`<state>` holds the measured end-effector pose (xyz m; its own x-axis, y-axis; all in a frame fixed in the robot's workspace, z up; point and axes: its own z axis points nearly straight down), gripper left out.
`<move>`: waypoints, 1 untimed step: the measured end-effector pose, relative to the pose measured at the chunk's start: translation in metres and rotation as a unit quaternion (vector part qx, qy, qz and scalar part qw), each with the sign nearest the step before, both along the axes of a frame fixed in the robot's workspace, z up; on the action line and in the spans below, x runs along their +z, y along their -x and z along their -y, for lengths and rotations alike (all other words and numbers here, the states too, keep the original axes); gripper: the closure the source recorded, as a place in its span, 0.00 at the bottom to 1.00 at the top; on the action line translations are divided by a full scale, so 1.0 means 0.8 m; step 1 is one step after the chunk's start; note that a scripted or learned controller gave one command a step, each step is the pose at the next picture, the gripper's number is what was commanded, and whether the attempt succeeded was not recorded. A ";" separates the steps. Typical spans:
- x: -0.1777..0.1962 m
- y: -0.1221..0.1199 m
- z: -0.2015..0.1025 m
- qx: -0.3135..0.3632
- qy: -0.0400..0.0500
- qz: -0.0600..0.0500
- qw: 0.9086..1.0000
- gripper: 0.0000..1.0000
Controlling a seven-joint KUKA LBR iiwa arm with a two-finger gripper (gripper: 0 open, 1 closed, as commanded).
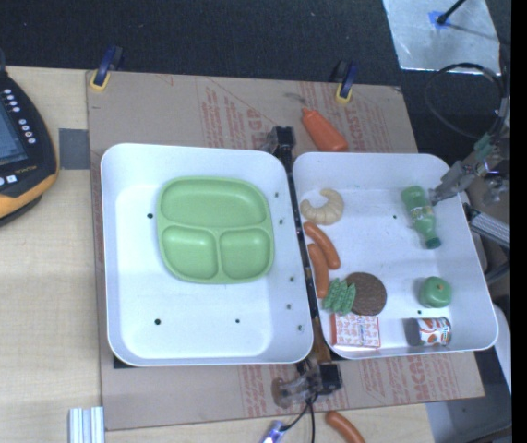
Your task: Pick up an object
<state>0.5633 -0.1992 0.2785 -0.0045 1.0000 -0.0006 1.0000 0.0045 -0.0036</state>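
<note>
Camera view, looking down at a slant, shows 2 white bins side by side: the left bin (134, 335) bears a green divided plate (215, 228), and the right bin (374, 172) carries the small toy foods. The gripper (448, 185) reaches in at the right bin's upper right corner, just beside a green bottle (420, 214) that lies on its side along the bin floor; whether the tool is released or clenched I cannot tell, and nothing is visibly held in it. That bottle looks the likeliest target. It appears to be light, stiff plastic, probably smooth and round, so it may roll or slip from a pinch; a grasp across its body near the middle, at right angles to its long axis, seems safest. Elsewhere in the right bin lie a croissant (324, 207), 2 sausages (321, 250) by the left wall, a brown patty (367, 293), a small red-and-white box (356, 330), a can (429, 331) and a green round piece (435, 292). An orange carrot (322, 129) lies outside, on the cardboard behind the bins.
</note>
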 end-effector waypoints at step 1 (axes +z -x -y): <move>-0.140 -0.007 -0.069 0.001 0.000 -0.001 1.000 0.00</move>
